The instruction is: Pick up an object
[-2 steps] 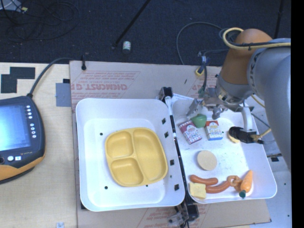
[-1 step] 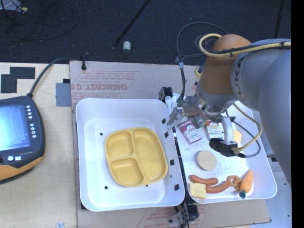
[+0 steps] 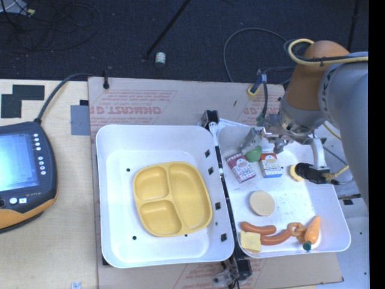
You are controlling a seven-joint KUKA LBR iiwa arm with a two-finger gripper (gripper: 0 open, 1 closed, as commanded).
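The gripper [image 3: 269, 141] hangs over the right bin [image 3: 337, 236], its grip unreadable. A green object [image 3: 254, 154] sits partly hidden just beneath it, beside a small carton [image 3: 271, 165].

Even overhead light falls bright on the two shallow white plastic bins [image 3: 114, 161], which come close to washing out, with soft short shadows along their inner walls. The dark carpeted floor [image 3: 90, 35] across the top of the frame stays dim. The glowing blue pendant screen [image 3: 15, 161] at the left edge glares. Focus is slightly soft throughout.
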